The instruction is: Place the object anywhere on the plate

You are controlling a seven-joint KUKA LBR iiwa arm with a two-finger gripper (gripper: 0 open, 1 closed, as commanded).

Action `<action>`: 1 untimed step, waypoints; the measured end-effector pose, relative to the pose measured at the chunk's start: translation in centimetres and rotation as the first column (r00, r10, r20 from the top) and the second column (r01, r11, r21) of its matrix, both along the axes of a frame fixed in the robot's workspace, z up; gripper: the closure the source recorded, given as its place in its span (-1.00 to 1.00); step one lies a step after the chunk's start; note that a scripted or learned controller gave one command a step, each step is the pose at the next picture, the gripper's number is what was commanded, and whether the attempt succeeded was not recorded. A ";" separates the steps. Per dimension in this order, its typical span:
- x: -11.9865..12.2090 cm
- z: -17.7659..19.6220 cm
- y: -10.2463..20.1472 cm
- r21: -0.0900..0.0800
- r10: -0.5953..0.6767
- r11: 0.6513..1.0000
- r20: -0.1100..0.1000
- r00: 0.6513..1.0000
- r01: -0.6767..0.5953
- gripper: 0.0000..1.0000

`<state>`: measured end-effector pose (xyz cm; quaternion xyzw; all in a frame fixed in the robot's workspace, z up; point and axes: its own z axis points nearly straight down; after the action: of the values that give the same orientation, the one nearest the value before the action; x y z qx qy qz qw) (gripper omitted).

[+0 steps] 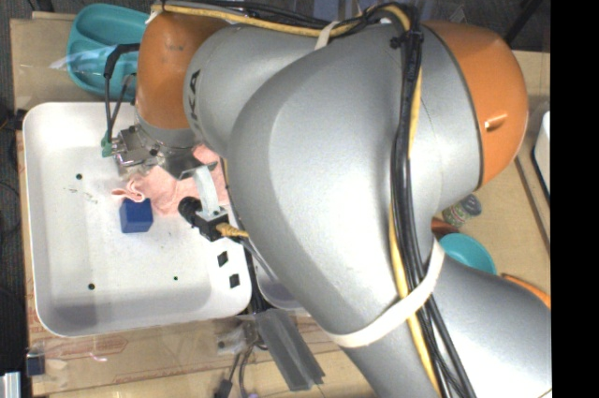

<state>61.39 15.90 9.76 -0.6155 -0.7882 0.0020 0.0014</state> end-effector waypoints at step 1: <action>1.3 9.5 -7.4 0.001 0.205 0.979 0.004 0.979 -0.205 1.00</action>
<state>62.65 8.51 19.27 -0.5312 -0.8473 0.0004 0.0000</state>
